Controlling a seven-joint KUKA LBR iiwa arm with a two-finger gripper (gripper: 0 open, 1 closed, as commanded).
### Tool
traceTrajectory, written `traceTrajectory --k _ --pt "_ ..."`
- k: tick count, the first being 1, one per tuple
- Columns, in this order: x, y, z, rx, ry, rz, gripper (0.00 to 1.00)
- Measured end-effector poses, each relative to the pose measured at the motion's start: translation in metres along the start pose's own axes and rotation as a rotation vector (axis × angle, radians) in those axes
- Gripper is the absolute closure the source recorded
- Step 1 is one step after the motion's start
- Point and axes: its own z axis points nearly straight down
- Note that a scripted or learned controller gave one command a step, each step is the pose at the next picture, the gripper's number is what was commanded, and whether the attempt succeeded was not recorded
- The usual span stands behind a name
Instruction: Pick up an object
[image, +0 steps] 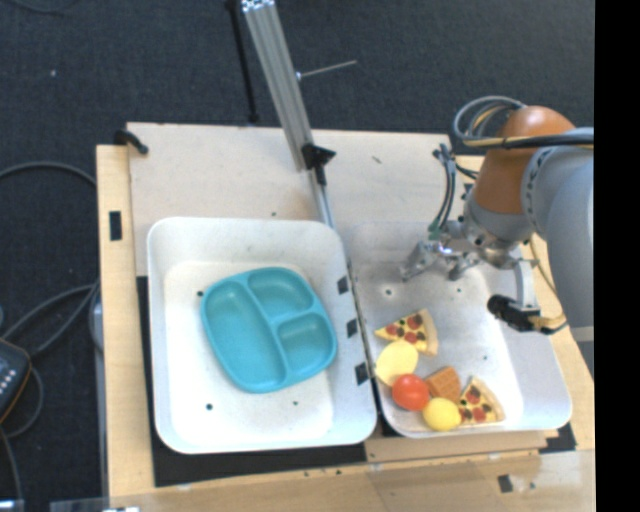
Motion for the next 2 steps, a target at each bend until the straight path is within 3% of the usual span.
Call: traceTrajectory --k 1,2 --pt "-0.001 0.001 -0.014 -0.006 -0.002 0.000 1.00" --pt "0.006 0.007 -0.068 -0.007 0.001 -0.003 1.00"
